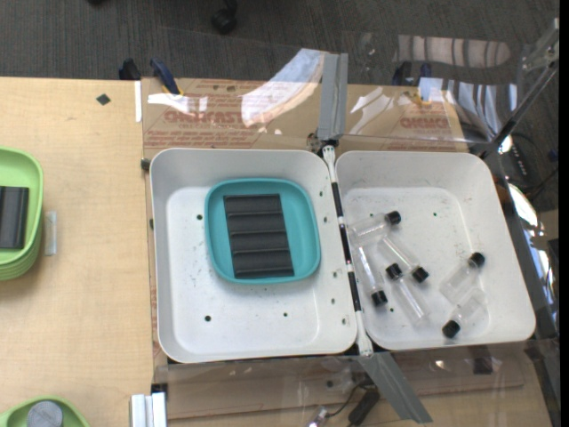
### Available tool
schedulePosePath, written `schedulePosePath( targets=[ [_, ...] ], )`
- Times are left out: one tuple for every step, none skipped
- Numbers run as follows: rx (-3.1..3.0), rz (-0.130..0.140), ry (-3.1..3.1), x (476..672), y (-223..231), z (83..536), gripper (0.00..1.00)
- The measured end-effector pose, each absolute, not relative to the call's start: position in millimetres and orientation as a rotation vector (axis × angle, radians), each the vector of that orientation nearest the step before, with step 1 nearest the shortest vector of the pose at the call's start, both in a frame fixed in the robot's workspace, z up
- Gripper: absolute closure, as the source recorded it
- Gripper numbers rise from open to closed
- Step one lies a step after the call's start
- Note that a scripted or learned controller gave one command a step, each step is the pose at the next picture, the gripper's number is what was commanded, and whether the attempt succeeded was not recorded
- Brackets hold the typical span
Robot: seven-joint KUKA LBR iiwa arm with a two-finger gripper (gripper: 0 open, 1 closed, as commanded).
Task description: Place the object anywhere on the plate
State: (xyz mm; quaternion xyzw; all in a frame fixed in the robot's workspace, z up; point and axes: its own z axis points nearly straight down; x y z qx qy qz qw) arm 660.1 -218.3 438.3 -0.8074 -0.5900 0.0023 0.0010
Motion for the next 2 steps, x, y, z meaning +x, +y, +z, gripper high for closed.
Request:
schedulePosePath(
  targets=[
    [-2.659, 0.008, -1.668, 660.3, -214.3, 437.9, 0.0],
    [-2.755, 0.009, -1.504, 660.2, -211.9, 437.8, 0.0]
  ],
)
